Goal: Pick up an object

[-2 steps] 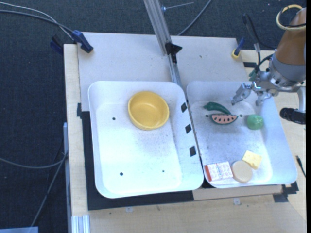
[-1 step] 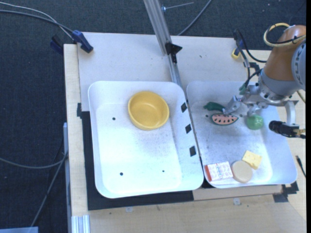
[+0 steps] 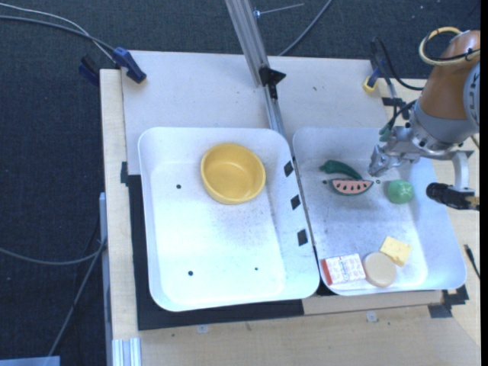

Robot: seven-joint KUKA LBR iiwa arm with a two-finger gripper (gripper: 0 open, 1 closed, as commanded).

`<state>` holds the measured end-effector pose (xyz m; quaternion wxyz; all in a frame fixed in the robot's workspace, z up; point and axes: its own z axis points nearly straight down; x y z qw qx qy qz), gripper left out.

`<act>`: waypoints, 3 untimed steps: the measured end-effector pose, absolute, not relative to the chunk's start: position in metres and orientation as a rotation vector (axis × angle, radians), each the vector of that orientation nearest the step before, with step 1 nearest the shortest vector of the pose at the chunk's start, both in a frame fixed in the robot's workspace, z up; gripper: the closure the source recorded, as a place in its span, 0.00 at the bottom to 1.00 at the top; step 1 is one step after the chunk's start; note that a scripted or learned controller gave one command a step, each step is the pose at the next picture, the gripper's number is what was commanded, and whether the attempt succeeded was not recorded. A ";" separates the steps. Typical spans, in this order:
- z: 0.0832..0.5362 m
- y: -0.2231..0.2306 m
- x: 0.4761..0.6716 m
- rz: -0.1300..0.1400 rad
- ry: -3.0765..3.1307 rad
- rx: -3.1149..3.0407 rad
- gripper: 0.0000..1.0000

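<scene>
Nearest in the right bin lie a small packet, a round disc and a yellow cheese wedge. Farther back, my gripper hovers just above the watermelon slice, beside the green ball. Whether it is clenched I cannot tell. I should centre over the slice before descending.
</scene>
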<state>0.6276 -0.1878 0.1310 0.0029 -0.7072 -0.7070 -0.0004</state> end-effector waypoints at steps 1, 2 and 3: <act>0.181 -0.192 0.620 -0.005 -2.223 -2.228 1.00; 0.246 -0.190 0.621 -0.006 -2.226 -2.223 1.00; 0.303 -0.190 0.622 -0.009 -2.229 -2.225 1.00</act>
